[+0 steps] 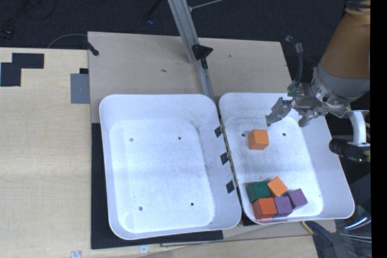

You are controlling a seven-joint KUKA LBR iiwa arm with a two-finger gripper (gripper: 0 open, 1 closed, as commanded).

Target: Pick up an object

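An orange cube (259, 139) lies alone near the middle of the right bin (326, 157). At that bin's near edge sits a cluster of blocks: a green one (258, 190), an orange one (277, 186), a red-orange one (264, 208) and two purple ones (284, 206) (297, 197). My gripper (291, 112) hangs above the far part of the right bin, up and to the right of the lone orange cube. Its fingers are spread open and hold nothing.
The left bin (160, 160) sits beside the right one, joined by black clips (224, 158) along the shared wall. A slanted metal rail (184, 21) rises behind the bins. The arm's orange band (351, 45) stands at the right.
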